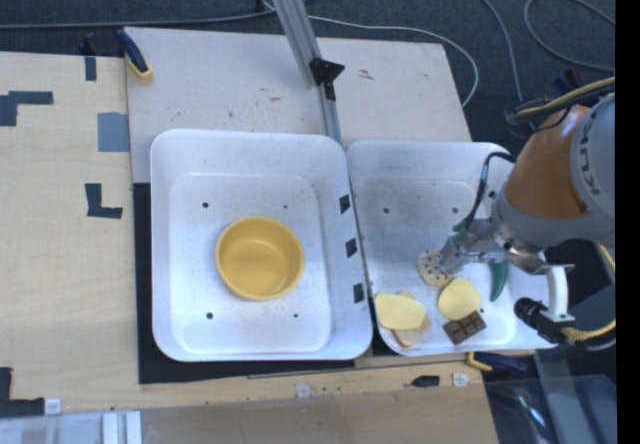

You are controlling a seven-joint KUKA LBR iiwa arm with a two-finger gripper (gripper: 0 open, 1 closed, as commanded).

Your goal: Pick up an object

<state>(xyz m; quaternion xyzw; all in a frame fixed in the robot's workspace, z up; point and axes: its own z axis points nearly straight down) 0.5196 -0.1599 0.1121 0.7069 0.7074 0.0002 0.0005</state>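
Nearest the camera, along the right bin's (400, 162) front wall, lie a yellow slab-like piece (400, 311), then a second yellow piece (459, 298) with a small dark brown block (464, 328) touching its front edge. Left of that bin, the left bin (180, 162) holds a yellow bowl (260, 257), upright, near its middle. Back inside the right bin, a tan perforated disc (433, 267) sits just behind the two yellow pieces. Over this disc hangs the gripper (452, 254), and whether its fingers are spread or closed on anything cannot be made out. Its grey and orange arm (555, 182) extends past the right bin's right wall.
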